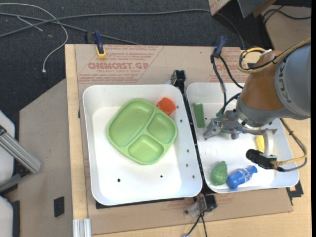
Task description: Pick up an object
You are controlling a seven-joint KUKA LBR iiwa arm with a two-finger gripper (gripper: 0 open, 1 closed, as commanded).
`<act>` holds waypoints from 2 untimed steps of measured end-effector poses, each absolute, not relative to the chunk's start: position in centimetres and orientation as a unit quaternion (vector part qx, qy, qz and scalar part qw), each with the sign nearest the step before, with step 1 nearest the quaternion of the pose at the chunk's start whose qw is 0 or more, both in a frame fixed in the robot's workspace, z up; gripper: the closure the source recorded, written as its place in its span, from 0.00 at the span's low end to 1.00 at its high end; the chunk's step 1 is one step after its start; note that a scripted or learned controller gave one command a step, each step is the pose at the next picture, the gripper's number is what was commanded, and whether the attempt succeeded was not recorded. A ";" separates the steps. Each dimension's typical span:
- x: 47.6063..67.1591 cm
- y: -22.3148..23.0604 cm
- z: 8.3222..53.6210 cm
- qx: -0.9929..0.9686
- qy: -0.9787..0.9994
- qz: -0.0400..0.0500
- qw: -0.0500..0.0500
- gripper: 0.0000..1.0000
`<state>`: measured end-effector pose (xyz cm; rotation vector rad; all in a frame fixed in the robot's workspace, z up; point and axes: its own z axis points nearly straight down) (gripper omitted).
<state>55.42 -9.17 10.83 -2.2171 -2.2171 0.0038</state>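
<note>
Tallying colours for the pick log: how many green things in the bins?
3. The green divided plate in the left bin; a green stick-shaped block at the right bin's left wall; a green lumpy toy near its front edge. The arm may hide others.

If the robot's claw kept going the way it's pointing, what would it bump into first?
The gripper points left across the right bin. Going on that way, it would probably meet the green block or the bin's left wall first, though its height above them is hard to judge.
</note>
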 end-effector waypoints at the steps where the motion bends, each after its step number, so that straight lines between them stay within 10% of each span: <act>1: 55.5 -9.2 12.2 -0.708 -0.707 0.000 0.001 1.00; 2: 55.6 -10.3 17.6 -0.708 -0.707 -0.002 -0.003 1.00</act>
